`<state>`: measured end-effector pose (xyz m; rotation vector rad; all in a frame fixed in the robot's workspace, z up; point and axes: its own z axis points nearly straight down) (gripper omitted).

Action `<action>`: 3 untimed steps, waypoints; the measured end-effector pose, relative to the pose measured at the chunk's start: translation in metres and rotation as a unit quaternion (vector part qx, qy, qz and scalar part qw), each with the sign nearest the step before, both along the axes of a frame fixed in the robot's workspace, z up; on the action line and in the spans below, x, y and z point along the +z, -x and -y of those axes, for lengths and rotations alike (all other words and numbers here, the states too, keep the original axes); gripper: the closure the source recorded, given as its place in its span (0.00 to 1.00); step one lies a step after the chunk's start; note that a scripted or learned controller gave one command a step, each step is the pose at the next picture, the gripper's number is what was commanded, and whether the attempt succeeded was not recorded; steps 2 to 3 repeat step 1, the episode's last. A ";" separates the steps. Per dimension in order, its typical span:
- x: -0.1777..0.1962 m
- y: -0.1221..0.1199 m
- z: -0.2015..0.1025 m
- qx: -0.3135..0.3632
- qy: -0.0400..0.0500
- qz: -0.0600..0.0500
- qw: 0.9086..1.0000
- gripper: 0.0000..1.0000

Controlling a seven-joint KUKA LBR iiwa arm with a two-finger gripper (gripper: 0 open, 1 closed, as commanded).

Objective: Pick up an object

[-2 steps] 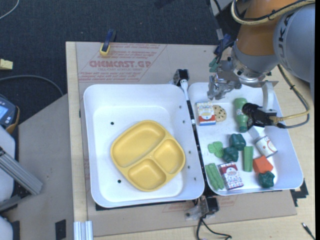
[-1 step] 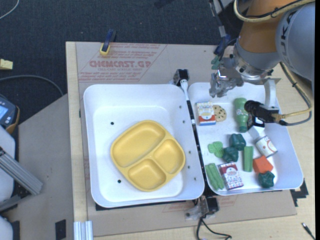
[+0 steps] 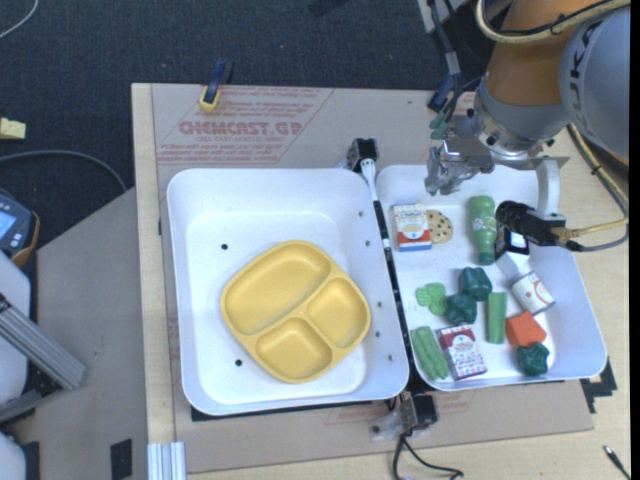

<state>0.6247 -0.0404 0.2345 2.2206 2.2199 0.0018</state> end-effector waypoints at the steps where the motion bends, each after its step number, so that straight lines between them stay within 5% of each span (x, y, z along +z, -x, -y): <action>1: -0.010 0.004 -0.013 0.001 0.000 -0.003 1.000 1.00; 3: -0.010 0.004 -0.013 0.001 0.000 -0.003 1.000 1.00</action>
